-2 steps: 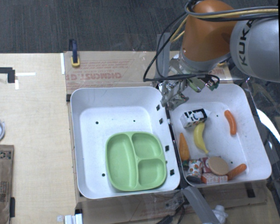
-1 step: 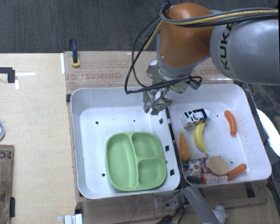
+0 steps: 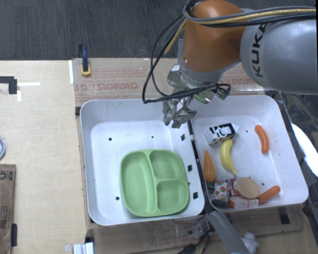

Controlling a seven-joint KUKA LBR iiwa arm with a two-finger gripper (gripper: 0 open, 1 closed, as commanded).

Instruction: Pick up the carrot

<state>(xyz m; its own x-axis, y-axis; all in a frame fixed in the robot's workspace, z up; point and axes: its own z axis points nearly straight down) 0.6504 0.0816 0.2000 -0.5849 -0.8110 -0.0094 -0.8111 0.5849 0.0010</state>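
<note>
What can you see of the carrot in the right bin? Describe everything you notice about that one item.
The carrot is a small orange toy, plastic-looking, tapering to a point at its upper end. It lies lengthwise along the left wall of the right bin, near the divider between the bins. A banana lies just right of it, and small food packets sit at its lower end. The gripper hangs well above it, apart.
</note>
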